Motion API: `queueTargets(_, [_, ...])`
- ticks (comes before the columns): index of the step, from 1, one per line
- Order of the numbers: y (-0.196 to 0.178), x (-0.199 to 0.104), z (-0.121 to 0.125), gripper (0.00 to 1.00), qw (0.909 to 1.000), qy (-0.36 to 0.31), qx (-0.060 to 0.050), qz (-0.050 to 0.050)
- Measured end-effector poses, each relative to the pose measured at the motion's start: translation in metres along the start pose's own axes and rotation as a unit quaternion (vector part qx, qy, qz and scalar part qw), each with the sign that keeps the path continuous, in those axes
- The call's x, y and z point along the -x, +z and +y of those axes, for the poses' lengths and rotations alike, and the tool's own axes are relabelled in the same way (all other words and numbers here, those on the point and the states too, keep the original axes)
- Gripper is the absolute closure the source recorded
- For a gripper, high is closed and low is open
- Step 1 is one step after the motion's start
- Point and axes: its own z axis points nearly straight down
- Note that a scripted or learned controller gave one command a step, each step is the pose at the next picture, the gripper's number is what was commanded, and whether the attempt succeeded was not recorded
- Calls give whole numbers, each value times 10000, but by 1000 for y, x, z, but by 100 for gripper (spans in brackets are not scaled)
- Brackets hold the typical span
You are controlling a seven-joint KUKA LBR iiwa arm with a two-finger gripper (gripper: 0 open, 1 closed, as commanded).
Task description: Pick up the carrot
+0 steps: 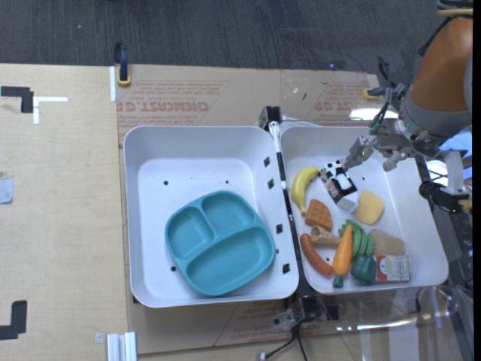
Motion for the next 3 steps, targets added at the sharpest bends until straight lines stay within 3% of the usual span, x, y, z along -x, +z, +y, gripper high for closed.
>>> queueTargets(1, [78, -6, -68, 0, 9836, -1805, 15, 0])
queueTargets(2, [113, -19, -106, 0, 9794, -2013, 138, -54])
queueTargets(3, [100, -15, -99, 100, 9803, -1955, 245, -126])
